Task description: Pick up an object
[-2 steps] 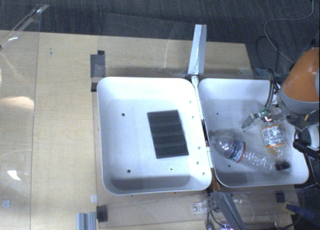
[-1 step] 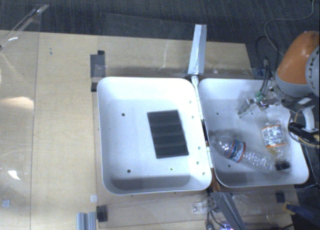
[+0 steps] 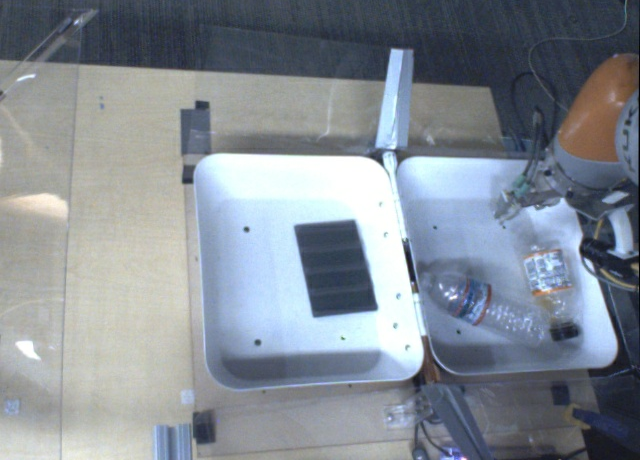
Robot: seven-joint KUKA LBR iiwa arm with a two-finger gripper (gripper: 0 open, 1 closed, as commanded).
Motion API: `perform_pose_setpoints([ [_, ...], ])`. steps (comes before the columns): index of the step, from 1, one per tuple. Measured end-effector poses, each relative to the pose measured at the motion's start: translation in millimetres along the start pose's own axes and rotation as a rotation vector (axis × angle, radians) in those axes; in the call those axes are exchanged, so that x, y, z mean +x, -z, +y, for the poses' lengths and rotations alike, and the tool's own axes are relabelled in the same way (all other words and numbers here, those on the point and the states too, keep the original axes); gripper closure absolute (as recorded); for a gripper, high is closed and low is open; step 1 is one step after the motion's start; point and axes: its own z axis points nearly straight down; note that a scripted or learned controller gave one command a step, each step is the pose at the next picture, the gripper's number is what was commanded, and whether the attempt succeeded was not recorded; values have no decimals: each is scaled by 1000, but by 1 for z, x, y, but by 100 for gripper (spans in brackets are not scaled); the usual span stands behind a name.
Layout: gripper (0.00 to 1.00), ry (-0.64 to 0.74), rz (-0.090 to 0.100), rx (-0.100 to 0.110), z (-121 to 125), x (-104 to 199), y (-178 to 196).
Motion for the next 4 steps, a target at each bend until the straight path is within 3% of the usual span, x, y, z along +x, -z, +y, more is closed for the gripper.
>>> perform_pose_setpoints([
  [1, 0, 0, 0, 0, 0, 0, 0],
  [2, 0, 45, 1, 8, -83, 19, -10],
  [3, 0, 255, 4, 10, -94, 30, 20],
  [4, 0, 284, 1, 7, -72, 16, -10],
])
